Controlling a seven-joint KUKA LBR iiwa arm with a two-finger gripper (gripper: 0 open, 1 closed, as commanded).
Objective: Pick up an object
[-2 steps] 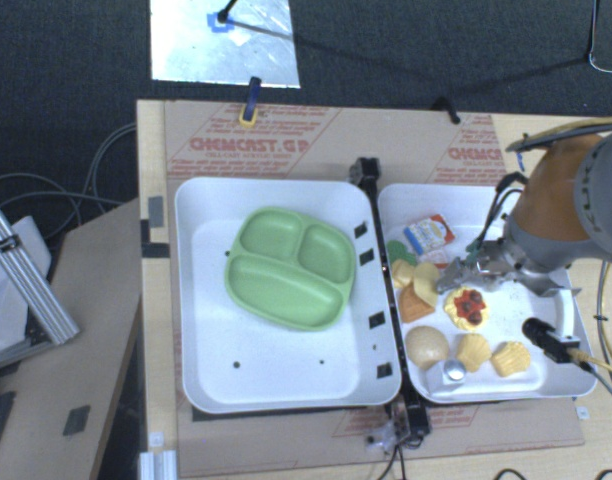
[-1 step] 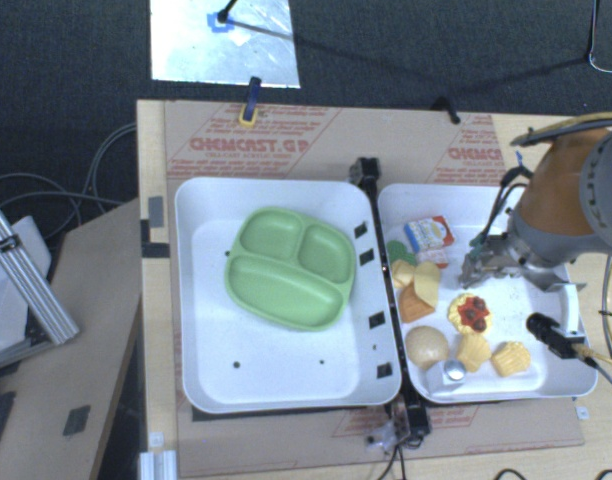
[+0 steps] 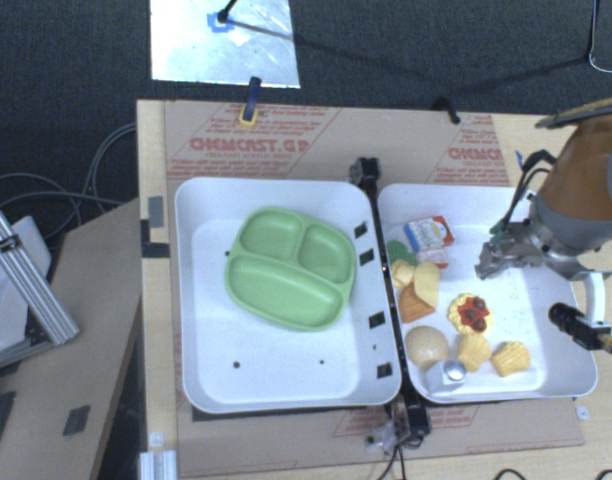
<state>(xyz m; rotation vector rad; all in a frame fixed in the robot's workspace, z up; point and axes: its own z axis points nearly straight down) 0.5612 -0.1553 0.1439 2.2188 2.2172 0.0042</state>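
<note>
The gripper [image 3: 491, 264] hangs over the right bin [image 3: 561, 368] holding nothing, so it should move left, drop straight down over the little tart [image 3: 471, 313] and squeeze gently around its sides.

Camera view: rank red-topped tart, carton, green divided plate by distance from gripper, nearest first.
From the gripper, right bin:
1. Red-topped tart, just below-left of it.
2. Carton, to its left, at the bin's upper part.
3. Green divided plate, far left, in the left bin.
</note>
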